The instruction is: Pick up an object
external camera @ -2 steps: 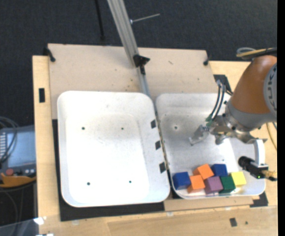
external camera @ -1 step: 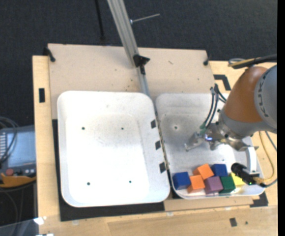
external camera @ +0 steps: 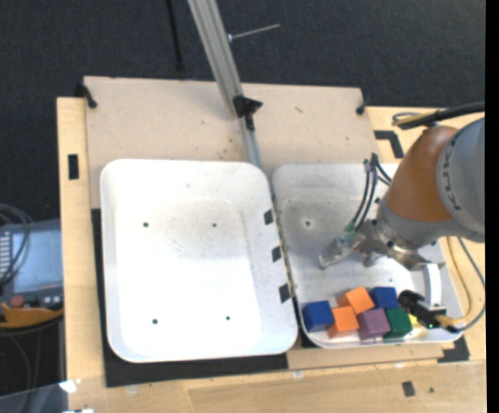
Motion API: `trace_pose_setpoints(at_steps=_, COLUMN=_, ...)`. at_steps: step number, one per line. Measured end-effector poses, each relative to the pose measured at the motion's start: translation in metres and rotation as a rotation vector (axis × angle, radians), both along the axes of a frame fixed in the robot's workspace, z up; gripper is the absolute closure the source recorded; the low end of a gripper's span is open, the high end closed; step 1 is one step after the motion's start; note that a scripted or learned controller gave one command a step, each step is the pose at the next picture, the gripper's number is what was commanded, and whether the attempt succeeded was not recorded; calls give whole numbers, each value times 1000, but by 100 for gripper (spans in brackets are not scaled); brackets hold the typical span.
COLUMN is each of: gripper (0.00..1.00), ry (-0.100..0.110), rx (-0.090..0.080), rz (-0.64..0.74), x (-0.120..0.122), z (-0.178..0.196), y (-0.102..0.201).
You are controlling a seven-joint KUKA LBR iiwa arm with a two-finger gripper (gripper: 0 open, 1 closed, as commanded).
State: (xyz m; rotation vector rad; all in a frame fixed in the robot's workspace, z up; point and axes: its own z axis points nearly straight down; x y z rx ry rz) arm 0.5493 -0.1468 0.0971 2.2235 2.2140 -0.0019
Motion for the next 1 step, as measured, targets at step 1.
trace_pose_setpoints(at_steps=1, gripper=100, ry=-5, rx=3, rz=-8, x=2, z=13, y=0)
